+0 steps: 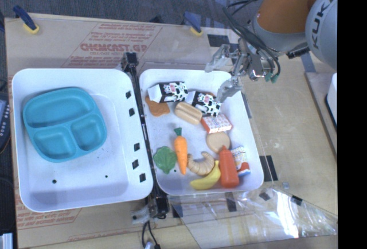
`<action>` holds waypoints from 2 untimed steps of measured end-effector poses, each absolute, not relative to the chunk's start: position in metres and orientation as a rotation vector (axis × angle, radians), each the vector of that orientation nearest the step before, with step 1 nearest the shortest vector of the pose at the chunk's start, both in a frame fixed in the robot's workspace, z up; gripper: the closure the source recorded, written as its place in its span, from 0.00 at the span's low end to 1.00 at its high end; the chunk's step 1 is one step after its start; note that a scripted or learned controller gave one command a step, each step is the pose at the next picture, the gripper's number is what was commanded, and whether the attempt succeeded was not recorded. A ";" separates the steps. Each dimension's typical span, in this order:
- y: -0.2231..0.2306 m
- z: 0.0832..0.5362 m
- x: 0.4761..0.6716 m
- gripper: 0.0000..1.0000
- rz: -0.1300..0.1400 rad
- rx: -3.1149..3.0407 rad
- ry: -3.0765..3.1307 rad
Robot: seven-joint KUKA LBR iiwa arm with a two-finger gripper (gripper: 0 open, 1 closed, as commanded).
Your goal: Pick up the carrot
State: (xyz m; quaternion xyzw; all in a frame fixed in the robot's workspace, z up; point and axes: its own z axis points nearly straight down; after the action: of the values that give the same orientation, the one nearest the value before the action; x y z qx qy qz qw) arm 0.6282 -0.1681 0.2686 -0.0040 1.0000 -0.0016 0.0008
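The carrot (180, 154) lay in the right bin (252, 150), lengthwise toward the near wall, its green top pointing away from the camera. A green leafy piece (165, 159) sat just to its left and a croissant (201, 164) just to its right, with a banana (207, 179) and a red bottle (227, 168) beyond. The gripper (227, 77) hung over the bin's far right corner, well apart from the carrot, its fingers spread and holding nothing. A blue divided tray (63, 123) rested in the left bin (34, 190).
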 end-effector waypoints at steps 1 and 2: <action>-0.142 0.112 0.564 0.00 -0.008 0.186 3.116; -0.093 0.092 0.530 0.00 0.003 -0.095 3.140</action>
State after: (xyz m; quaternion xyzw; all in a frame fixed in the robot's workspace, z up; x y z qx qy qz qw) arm 0.5295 -0.0928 0.0923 -0.0302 0.9995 0.0008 0.0001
